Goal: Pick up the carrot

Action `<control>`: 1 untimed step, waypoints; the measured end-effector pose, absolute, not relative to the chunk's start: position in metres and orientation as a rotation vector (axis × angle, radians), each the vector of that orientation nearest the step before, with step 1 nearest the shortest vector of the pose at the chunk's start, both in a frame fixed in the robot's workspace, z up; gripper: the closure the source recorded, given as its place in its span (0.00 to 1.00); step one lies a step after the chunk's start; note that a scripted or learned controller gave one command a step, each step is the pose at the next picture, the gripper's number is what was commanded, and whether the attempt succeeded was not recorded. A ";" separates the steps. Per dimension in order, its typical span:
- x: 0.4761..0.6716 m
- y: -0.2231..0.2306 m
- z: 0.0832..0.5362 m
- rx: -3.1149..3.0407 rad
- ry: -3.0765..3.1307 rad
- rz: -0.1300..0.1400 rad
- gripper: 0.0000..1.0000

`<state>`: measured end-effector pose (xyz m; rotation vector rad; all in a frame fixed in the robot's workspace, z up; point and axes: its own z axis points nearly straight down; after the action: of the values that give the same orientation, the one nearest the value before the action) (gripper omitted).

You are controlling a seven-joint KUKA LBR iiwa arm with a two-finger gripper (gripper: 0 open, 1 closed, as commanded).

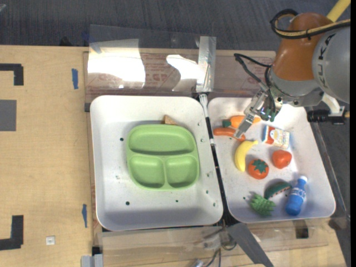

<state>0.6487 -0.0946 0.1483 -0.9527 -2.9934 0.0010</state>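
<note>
Wooden bench (39,166) carries two bins; in the right bin (320,149) the gripper (246,122) hovers just beside the carrot (231,127), fingers apart, nothing grasped yet, lifting remains.

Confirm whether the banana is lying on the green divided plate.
No. The banana lies in the right bin, beside the tomato; the green plate sits in the left bin.

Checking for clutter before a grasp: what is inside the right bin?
The right bin holds a carrot, banana, tomato, carton, blue bottle and broccoli. The claw covers part of the carrot.
</note>
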 end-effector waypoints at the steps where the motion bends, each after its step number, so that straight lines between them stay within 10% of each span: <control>1: 0.657 -0.094 0.098 -1.246 -2.891 -0.003 0.00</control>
<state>0.6568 -0.0939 0.0983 -1.2459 -2.8912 -0.0029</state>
